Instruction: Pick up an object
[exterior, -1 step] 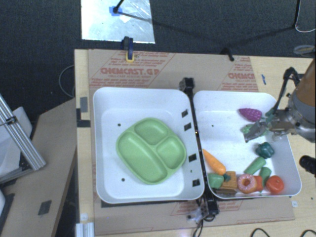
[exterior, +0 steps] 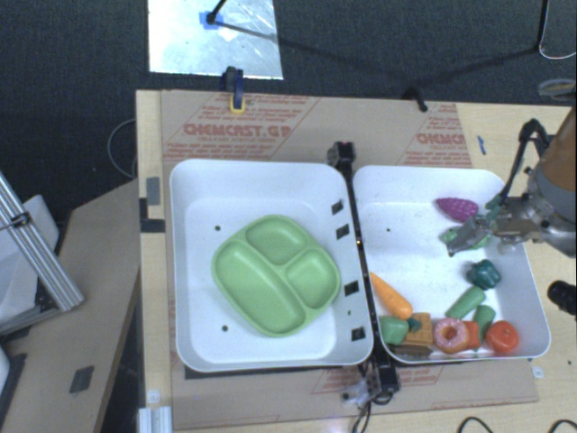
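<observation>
Red "CHEMCAST GP" print — repeated — on the board [exterior: 270, 120].

I see the divided plate [exterior: 275, 275] lying in the left bin [exterior: 194, 242], and the toy foods [exterior: 448, 333] clustered along the right bin's [exterior: 397, 207] near edge.

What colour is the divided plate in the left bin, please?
Light green; the divided plate shows in the camera view.

Arm in from right edge, tool [exterior: 462, 236] low, pointing left.
Grey wrist section sits at the far right, mostly cut off by the frame edge; cables loop above it. Tool extends roughly level leftward, finger state not readable from this angle.
</observation>
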Controlling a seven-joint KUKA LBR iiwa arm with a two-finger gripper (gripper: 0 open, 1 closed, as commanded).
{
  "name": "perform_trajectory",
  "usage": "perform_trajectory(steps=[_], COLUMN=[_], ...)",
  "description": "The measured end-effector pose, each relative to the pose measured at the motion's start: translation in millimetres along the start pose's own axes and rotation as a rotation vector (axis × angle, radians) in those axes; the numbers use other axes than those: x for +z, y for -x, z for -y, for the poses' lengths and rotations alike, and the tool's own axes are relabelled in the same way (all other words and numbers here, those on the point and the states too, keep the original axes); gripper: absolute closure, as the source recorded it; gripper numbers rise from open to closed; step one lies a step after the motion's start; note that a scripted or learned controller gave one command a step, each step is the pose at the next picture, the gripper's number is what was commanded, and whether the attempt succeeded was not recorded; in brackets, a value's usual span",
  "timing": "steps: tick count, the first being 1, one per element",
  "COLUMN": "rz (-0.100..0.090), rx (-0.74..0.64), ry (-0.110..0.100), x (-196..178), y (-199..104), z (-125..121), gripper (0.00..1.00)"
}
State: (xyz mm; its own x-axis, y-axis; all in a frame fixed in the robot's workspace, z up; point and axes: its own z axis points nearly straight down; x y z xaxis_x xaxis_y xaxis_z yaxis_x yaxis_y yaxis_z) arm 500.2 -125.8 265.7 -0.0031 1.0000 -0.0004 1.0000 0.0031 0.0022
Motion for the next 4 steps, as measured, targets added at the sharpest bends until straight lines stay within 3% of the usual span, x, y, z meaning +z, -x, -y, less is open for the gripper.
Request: perform_trajectory(steps=[3, 4], rz=[-0.002, -0.001], rx=[0.002, 0.002], ry=[-0.007, -0.004], x=[161.2, 182.5], y=[4.7, 4.3], z=[0.3, 0.2], gripper=[0.00, 0.00])
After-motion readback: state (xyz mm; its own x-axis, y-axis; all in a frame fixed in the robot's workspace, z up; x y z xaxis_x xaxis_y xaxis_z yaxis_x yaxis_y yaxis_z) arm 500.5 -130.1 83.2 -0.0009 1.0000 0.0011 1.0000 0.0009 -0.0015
